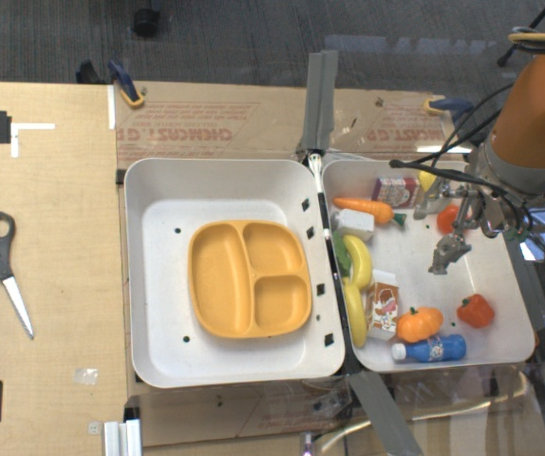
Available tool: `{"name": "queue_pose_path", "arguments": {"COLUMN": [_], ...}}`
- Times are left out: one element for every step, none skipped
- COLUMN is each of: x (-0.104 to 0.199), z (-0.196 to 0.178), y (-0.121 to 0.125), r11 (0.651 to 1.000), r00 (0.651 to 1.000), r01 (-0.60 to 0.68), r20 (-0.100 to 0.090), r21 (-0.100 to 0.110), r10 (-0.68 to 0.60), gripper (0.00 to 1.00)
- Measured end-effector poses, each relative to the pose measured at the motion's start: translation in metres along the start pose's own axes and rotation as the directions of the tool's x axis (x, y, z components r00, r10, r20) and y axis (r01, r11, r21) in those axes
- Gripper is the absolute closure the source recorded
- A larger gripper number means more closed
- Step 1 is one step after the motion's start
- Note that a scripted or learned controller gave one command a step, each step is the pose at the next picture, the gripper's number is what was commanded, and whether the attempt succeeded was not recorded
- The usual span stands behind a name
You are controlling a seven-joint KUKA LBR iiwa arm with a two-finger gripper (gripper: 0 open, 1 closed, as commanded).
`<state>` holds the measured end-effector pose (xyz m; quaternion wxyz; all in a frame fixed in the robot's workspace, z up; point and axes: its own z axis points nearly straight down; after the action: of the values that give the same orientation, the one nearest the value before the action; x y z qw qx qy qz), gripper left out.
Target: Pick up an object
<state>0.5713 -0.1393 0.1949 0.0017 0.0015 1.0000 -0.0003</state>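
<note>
Arm (536, 103) running off frame's right edge, its wrist covering part of red item (447, 217); scissors (3, 264) being cropped at left edge.

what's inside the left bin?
The left bin holds one yellow divided plate, its three compartments bare. Whatever lies under the plate is covered.

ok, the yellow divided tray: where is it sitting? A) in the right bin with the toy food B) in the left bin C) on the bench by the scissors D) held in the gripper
B: the yellow divided tray lies flat inside the left bin, while the toy food such as the carrot and bananas sits in the right bin.
</note>
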Motion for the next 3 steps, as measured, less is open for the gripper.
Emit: {"name": "queue_pose_path", "arguments": {"x": [0.093, 0.042, 0.041], "z": [0.081, 0.101, 0.091], "y": [0.025, 0.045, 0.046], "r11": [0.999, 0.976, 0.977], "r00": [0.999, 0.976, 0.977], "r01": [0.042, -0.216, -0.212], "r20": [-0.002, 0.004, 0.007], "r21": [0.0, 0.001, 0.002], "r10": [-0.042, 0.216, 0.212], "gripper": [0.0, 0.0, 1.0]}}
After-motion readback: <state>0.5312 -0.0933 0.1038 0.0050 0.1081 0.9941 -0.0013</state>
